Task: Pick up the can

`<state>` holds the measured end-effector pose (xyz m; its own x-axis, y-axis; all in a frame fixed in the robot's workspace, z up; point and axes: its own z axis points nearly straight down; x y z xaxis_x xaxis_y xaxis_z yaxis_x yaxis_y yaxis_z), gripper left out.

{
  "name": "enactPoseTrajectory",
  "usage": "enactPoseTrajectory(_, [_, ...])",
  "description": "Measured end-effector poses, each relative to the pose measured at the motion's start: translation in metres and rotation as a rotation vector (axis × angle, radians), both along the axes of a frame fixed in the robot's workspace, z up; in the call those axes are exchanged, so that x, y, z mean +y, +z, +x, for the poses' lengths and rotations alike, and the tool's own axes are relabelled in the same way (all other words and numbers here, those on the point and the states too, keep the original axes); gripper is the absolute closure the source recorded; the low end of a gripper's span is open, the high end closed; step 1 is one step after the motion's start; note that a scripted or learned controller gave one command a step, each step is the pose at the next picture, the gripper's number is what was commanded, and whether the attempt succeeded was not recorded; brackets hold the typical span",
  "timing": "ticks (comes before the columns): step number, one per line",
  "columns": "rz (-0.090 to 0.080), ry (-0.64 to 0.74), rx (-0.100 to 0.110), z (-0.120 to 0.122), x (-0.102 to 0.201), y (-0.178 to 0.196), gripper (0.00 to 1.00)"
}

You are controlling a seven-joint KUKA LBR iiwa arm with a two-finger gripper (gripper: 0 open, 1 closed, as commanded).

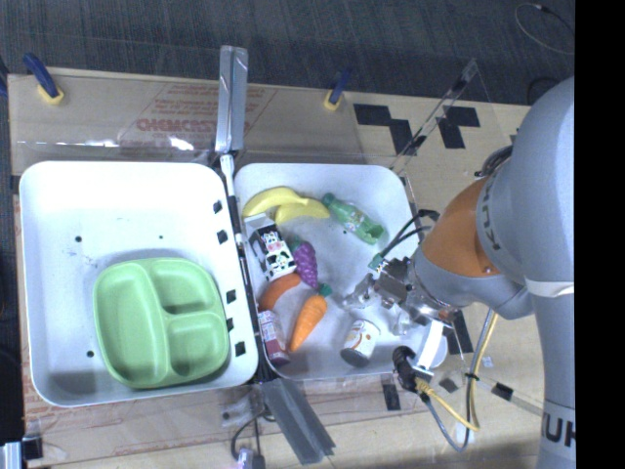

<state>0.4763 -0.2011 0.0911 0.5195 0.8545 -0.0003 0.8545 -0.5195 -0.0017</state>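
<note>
The can (359,340) is small and pale with a brownish label. It lies tilted near the front wall of the right bin (322,176). My gripper (376,291) reaches in over the bin's right side and hangs just above and behind the can, a little to its right. Nothing shows in its grasp. The arm's orange band (459,242) and grey wrist cover the bin's right rim.
The right bin also holds a banana (283,203), a green bottle (354,218), a cow-print carton (271,247), purple grapes (307,262), an orange (281,289), a carrot (307,322) and a red item (270,334). A green divided plate (161,322) lies in the left bin (59,203).
</note>
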Motion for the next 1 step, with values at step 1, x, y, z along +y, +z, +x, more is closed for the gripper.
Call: enactPoseTrajectory(1, [0.0, -0.011, 0.0, -0.0002, -0.0005, 0.0072, 0.0])
